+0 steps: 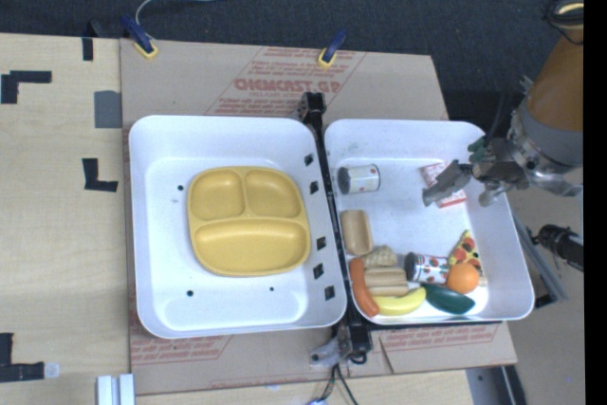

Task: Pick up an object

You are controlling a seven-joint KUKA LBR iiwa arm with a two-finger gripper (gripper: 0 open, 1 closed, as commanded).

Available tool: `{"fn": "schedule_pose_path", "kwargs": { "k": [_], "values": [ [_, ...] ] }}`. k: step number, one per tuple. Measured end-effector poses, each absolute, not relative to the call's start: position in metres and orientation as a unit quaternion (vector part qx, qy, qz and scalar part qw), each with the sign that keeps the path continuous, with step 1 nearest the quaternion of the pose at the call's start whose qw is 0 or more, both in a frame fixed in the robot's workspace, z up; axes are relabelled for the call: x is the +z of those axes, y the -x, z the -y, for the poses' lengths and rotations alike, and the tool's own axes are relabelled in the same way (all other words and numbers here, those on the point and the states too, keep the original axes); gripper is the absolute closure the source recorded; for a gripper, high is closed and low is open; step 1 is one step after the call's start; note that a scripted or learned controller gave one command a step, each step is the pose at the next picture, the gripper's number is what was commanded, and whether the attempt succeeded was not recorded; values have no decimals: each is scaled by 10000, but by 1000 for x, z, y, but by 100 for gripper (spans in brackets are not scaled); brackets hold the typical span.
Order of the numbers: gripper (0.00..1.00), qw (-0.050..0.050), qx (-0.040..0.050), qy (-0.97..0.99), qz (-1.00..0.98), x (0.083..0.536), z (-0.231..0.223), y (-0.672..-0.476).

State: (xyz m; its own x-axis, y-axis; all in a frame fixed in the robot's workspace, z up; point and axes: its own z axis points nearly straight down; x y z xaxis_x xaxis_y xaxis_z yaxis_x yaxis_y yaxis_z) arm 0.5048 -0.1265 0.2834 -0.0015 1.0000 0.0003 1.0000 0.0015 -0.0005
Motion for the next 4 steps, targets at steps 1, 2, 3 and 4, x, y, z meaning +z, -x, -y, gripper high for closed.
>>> {"fn": "schedule_pose_path", "kwargs": {
  "k": [1, 2, 3, 4],
  "values": [
    [0, 22, 9, 7073, 7070, 127, 159, -482],
    [0, 0, -32, 7057, 7085, 87, 185, -496],
    [100, -37, -28, 7061, 7081, 97, 186, -497],
    [100, -1, -1, 7065, 7077, 204, 132, -494]
  ]
}}
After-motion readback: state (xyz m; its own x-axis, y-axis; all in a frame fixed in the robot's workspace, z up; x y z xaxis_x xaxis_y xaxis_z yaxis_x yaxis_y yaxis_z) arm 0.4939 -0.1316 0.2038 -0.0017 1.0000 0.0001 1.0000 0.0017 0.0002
